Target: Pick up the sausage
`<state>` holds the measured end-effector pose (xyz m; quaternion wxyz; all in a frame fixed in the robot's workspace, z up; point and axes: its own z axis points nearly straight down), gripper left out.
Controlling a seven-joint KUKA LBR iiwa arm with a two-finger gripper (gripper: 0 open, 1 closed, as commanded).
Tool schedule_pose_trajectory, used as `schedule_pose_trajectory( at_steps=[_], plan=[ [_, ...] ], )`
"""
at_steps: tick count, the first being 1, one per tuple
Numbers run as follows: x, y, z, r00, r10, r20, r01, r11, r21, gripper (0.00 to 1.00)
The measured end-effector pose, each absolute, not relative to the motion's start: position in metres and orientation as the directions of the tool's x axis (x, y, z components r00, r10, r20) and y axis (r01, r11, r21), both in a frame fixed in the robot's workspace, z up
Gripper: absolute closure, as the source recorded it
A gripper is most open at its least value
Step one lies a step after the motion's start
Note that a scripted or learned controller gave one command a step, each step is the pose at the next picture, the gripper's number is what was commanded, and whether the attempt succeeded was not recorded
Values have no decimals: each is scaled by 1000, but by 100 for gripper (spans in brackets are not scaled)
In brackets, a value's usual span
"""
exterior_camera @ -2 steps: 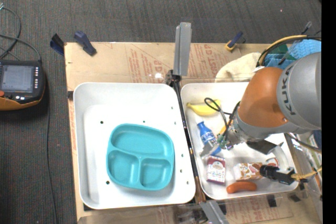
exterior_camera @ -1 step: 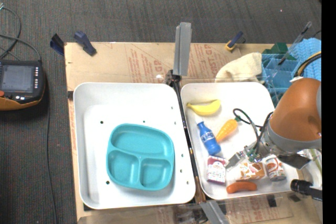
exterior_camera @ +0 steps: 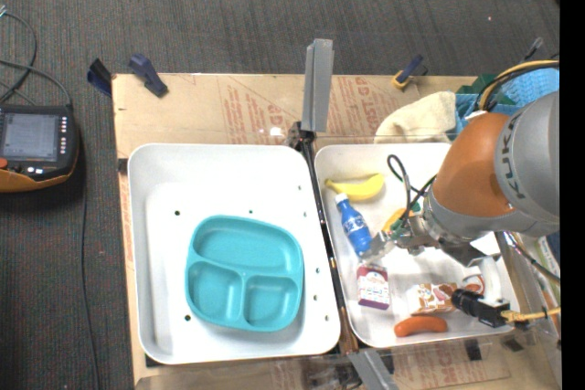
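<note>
The sausage is lying near the front edge of the right bin. The tool is hovering above the bottle; whether it is apart or together cannot be determined.

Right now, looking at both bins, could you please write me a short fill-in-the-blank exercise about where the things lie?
1. The teal divided plate lies in the ____ bin of the camera view.
2. The sausage lies near the ____ edge of the right bin.
3. The yellow banana lies above the ____ bottle in the picture.
4. The band above the arm's wrist is ____.

Missing words: left; bottom; blue; orange
</note>
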<state>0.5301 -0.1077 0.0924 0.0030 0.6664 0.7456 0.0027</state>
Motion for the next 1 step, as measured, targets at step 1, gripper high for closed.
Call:
schedule_pose_trajectory(
  at_steps=[1],
  plan=[
    [482, -155, 86, -185, 983, 3, 983, 185, -3, 0]
  ],
)
